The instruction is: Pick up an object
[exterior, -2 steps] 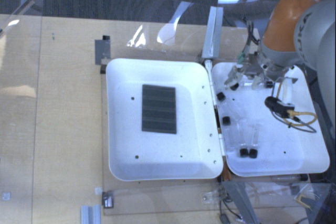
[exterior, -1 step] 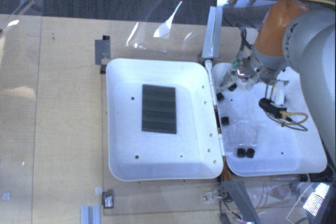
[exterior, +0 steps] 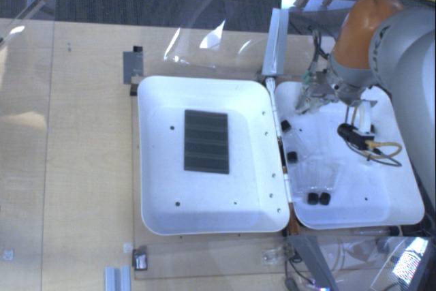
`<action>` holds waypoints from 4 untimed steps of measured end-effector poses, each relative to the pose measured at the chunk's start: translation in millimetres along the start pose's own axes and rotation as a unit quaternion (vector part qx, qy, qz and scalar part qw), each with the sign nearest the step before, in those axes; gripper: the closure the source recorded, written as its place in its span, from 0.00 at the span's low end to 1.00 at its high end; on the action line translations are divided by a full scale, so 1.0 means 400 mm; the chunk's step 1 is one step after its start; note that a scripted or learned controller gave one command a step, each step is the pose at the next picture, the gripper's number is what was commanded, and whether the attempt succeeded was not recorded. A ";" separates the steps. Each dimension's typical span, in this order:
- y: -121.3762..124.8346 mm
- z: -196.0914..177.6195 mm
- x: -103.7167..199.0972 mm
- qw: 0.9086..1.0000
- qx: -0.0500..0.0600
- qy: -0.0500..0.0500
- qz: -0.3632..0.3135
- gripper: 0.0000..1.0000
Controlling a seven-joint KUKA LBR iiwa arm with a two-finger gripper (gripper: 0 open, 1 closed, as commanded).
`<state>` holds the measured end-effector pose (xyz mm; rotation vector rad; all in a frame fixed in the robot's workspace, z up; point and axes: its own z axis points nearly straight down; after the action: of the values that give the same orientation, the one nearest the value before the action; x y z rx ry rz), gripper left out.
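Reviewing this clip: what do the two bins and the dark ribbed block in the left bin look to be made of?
The left bin and right bin look like moulded white plastic, smooth and slightly glossy, with rounded corners and soft highlights. The dark ribbed block looks matte, dark grey, with four parallel bands; possibly foam or rubber, though the view leaves that open.

fixed overhead camera, slanted down (both bins (exterior: 211,88) framed).

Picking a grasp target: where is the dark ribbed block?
The dark ribbed block lies near the middle of the left bin, left of the divider.
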<state>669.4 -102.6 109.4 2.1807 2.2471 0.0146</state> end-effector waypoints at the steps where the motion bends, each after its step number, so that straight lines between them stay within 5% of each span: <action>1: 0.012 -0.395 0.108 0.996 0.002 0.000 -0.093 1.00; 2: 0.012 -0.448 0.100 0.973 0.001 0.000 -0.232 1.00; 3: 0.011 -0.324 0.154 0.974 0.003 0.001 -0.227 1.00; 4: 0.015 -0.355 0.291 0.981 0.003 0.001 -0.193 1.00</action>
<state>670.1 14.0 251.3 1.7071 2.6297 0.0085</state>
